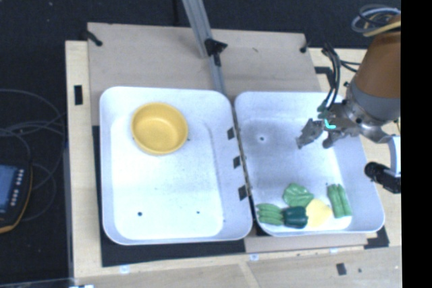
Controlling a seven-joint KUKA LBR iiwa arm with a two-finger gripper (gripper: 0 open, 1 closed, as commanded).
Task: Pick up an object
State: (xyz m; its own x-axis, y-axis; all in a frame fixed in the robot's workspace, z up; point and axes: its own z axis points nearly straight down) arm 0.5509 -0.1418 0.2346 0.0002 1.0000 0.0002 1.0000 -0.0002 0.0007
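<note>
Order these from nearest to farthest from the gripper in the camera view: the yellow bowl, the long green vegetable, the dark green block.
1. Long green vegetable, right bin, just below the gripper.
2. Dark green block, right bin's near edge.
3. Yellow bowl, left bin.

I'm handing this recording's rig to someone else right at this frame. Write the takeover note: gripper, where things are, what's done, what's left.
Gripper: above the right bin, upper middle, over bare floor, fingers apart, nothing between them.
Right bin, near edge: a cluster of green pieces, a dark green piece, a yellow piece and a green pod.
Left bin: yellow bowl in the far-left part.
Done: nothing picked yet.
Left: choose an object, descend, grasp, lift.
</note>
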